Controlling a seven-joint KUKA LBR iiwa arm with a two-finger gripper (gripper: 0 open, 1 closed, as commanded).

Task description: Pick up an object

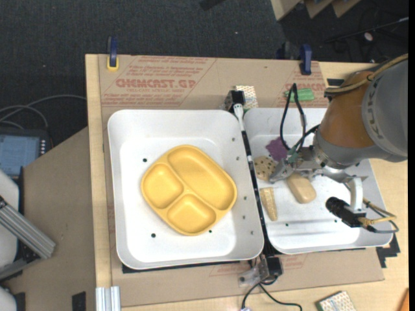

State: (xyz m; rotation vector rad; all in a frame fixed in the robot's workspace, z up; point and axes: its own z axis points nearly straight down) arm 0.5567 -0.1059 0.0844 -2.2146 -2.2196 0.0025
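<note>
- Where the table's [97, 173] brown sheet is bare, "CHEMCAST GP" is printed in red.
- The hand [290, 167] is seen in the right bin [311, 233]; its grip cannot be told.
- A tan object [301, 189] lies just beside it.

Glossy yellow plastic tray [188, 188], smooth white plastic bins [130, 141], matt brown cardboard sheet [155, 80]

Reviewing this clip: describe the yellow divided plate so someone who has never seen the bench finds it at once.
Two white bins sit side by side; take the left bin, away from the arm. The yellow plate lies near its middle, tilted, with three compartments. It is far larger than the small pieces in the right bin, such as the tan lump and the corn piece.
</note>
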